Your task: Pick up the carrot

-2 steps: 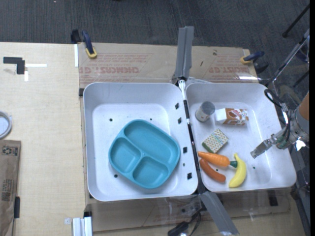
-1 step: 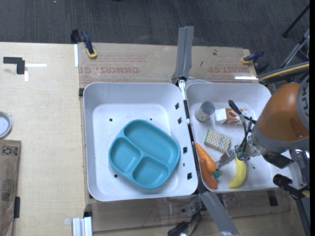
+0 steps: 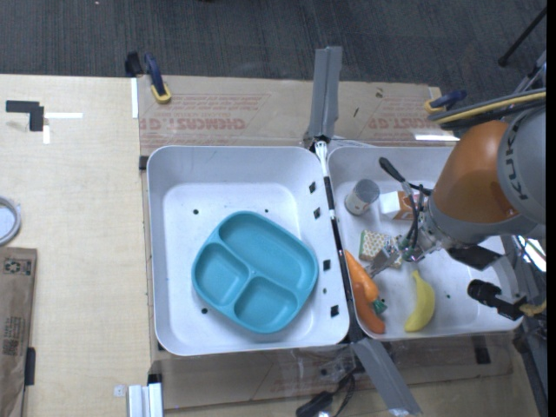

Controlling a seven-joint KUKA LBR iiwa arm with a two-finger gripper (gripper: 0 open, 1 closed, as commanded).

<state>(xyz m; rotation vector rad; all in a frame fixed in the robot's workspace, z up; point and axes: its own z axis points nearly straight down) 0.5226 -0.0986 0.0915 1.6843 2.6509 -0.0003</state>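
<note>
So the carrot (image 3: 363, 291) is lying along the left wall of the right bin (image 3: 460, 324), pointing toward the front corner, with something small and green touching its lower end. The gripper (image 3: 407, 248) sits just beside it to the right, low in that bin over a little speckled packet (image 3: 374, 246). Honestly can't tell from here how the jaws stand, the wrist blocks it, and nothing looks held.

If I were steering: slide left, turn the jaws across the carrot's narrow width, and come down near its middle. That wall is tight against it, so one finger needs room on that side or it'll just skid.

Count: two bins, one carrot, one banana (image 3: 420, 303), one grey cup (image 3: 361, 197), one blue divided plate (image 3: 254, 271) in the left bin (image 3: 174, 233), one arm (image 3: 478, 185).
</note>
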